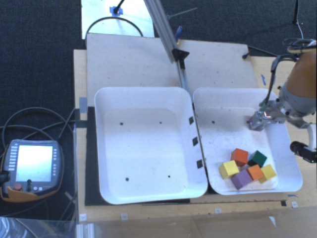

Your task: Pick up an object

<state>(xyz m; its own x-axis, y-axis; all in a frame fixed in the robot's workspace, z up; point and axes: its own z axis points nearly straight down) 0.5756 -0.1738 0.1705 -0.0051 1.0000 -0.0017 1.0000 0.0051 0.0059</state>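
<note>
though gripper (257, 123) state unclear, small bright cubes (246, 168) clustered, touching, in right bin (218, 108)

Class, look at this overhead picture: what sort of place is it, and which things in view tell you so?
Probably a robotics lab bench set up for grasping trials. A robot arm reaches over two white bins, coloured blocks lie clustered in the right one, and a control pendant sits alongside.
</note>
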